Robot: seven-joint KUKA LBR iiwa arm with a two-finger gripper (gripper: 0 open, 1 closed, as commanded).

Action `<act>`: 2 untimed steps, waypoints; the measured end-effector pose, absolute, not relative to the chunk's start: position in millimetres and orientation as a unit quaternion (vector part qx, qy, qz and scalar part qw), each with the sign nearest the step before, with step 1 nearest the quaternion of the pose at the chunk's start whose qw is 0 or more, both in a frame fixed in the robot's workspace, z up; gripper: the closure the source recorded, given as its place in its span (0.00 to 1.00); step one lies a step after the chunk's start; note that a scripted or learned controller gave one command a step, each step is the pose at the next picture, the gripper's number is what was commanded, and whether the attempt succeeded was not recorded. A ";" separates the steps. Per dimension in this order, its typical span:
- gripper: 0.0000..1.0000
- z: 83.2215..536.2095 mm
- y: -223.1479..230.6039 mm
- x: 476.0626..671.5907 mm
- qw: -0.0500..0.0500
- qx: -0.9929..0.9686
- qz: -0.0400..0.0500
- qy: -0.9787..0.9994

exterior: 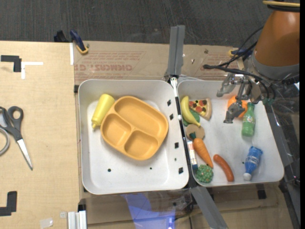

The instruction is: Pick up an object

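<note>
Approach was the step in hand, I judged. Above the right bin (274,142), my gripper (237,109) hung open and empty beside the green bottle (248,121) at the far right. Next it needed centring and lowering.

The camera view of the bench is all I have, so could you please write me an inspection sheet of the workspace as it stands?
Surface: two white bins side by side, left bin and right bin, on a wooden bench.
Job's things: right bin holds banana, pizza slice, carrot, broccoli, sausage, green bottle, blue bottle.
Clutter: left bin holds yellow divided plate and yellow bottle; scissors lie on the bench.
Grippers: gripper over the right bin's far end, beside the green bottle, nothing visibly between its fingers.
Cables: black cables by the wrist.
Surroundings: dark floor, cardboard sheet.
</note>
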State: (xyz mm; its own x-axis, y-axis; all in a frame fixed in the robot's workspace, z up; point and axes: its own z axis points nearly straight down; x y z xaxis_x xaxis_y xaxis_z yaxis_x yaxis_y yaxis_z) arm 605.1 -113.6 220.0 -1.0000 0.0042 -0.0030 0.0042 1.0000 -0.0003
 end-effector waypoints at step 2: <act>0.00 93.4 -176.7 572.4 0.002 -0.050 0.000 0.999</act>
